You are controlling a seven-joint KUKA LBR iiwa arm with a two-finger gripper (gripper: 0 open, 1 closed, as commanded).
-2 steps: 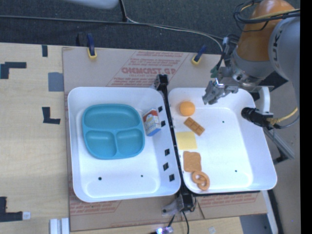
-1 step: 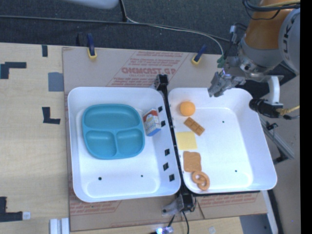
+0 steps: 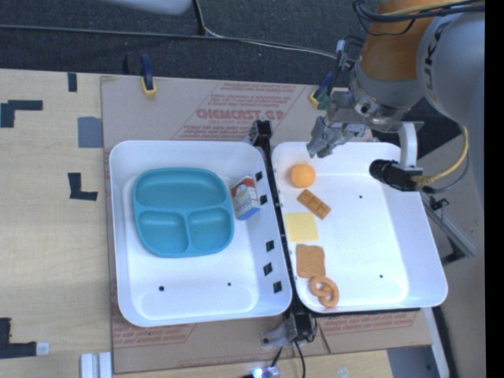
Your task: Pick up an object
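Hovering above the right bin's (image 3: 409,235) far edge, my gripper (image 3: 321,146) hangs with fingers spread, nothing between them, near the orange ball (image 3: 302,175) below.

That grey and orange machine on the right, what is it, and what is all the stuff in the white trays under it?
It is a robot arm, seen by one camera fixed above the bench and looking down at a slant. At its tip is a gripper, a two-finger claw, hovering over the far edge of the right bin. Nothing sits between its fingers.

The right bin holds toy food along its left side: an orange ball, a brown cracker, a yellow cheese slice, a piece of toast and a pretzel.

The left bin holds a blue divided plate and a small carton beside it.

Its job is to pick up one object.
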